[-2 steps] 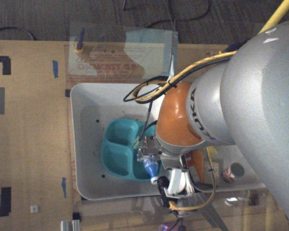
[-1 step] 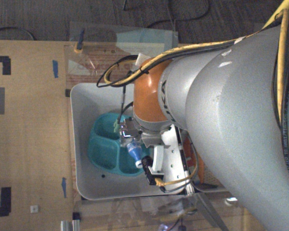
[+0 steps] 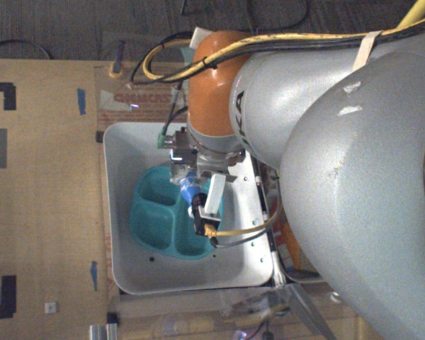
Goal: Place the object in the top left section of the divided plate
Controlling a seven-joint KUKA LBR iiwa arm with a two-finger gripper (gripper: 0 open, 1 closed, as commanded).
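Teal plate (image 3: 154, 219): flat on the floor of the white bin (image 3: 124, 154), split by low ridges into three wells; looks like moulded plastic, probably smooth enough for a small thing to slide on.
Blue object (image 3: 190, 189): small, just under the wrist, above the plate's rim on the arm's side; mostly hidden, shape not readable.
Handling: likely light and fairly stiff (judged from size alone); no sign of fragility, though surface grip is unclear; best taken across its narrow middle, squarely, so as not to twist out.
Pincer (image 3: 187, 183): pointing down over the plate, right by the blue object; opening hidden under the wrist, so cannot tell whether wide, narrow or gripping.
Edges: ridges between wells low, yet enough to tip a small piece set astride one; bin walls sloping up close around the plate.
Open room: bare bin floor beyond the plate on the side toward the table (image 3: 42, 190); wells uncluttered, free descent from above.
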